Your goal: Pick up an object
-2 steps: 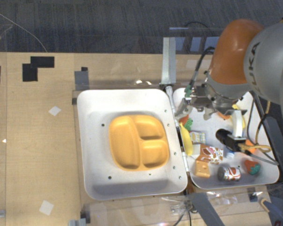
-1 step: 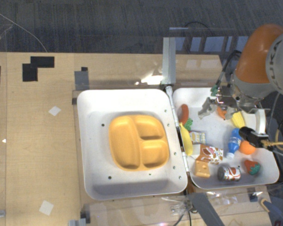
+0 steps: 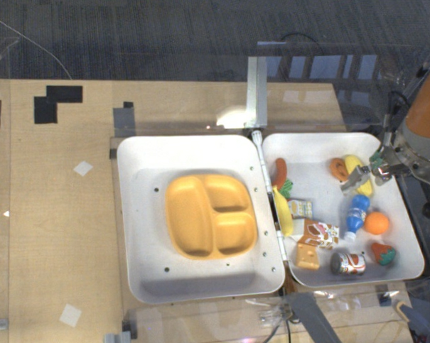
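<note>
My gripper (image 3: pixel 364 175) reaches in from the right and hangs over the upper right part of the right bin (image 3: pixel 306 143). It sits right over a yellow toy fruit (image 3: pixel 355 163), with an orange ring-shaped pastry (image 3: pixel 337 169) just to its left. Below it lie a blue bottle (image 3: pixel 356 217) and an orange ball-shaped fruit (image 3: pixel 377 224). From this height I cannot make out whether anything is held.
The right bin also holds a red sausage (image 3: pixel 279 170), a banana (image 3: pixel 282 215), a small packet (image 3: pixel 300 209), a brown carton (image 3: pixel 320 234), a cheese wedge (image 3: pixel 308 256), a can (image 3: pixel 347 264) and a strawberry (image 3: pixel 383 253). A yellow divided plate (image 3: pixel 208 216) lies in the left bin (image 3: pixel 143 227).
</note>
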Controlling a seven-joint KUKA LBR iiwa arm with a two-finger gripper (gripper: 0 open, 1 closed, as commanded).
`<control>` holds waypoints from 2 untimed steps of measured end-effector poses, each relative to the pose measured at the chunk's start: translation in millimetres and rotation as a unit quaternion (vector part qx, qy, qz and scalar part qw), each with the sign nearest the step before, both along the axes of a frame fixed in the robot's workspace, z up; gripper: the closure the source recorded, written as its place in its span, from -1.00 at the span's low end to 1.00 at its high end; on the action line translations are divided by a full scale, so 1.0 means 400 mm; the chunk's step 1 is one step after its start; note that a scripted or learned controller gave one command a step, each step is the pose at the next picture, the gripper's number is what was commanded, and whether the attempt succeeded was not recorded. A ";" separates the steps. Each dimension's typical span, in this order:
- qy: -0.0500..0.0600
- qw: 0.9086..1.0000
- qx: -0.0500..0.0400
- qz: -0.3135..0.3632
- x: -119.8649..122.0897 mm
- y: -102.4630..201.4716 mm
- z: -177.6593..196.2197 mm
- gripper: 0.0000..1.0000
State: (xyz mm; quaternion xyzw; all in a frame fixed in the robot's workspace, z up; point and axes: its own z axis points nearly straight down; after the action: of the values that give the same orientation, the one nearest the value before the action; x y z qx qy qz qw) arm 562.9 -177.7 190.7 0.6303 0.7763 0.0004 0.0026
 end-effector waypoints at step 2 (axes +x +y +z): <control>-0.002 0.976 0.002 -0.220 0.270 0.073 -0.258 -1.00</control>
State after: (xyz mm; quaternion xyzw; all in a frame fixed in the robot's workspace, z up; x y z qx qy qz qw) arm 671.1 -148.6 87.6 0.7856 0.6188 0.0025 0.0027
